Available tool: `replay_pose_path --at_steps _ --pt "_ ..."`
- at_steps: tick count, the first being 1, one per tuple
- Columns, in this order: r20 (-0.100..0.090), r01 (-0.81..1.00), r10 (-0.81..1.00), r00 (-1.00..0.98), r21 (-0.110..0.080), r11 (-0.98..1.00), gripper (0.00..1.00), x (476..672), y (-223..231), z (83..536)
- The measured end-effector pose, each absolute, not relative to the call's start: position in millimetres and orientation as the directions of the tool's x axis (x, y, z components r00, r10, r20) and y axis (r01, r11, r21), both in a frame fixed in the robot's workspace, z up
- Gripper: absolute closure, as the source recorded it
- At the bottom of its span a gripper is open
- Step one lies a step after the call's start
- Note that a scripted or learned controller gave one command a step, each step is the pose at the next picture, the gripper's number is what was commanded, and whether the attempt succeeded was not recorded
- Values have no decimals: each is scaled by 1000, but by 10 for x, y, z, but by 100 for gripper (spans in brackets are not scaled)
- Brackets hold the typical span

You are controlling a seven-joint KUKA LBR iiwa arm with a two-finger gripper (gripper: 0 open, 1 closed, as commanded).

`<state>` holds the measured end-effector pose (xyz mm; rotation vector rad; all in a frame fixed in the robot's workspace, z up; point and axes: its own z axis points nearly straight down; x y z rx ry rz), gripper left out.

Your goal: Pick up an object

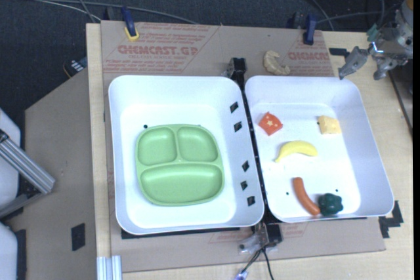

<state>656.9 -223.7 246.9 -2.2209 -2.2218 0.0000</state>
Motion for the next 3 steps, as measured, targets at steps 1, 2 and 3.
replay_pose_path --at_steps 1,2,3 --pt "2 1000 1000 -1 -6 1 0 6480 -2174 1917" --pt "2 1000 1000 -2 -6 2 0 6462 -2133 1291" --pt "5 1000 1000 -2 -5 2 0 6463 -2110 827"
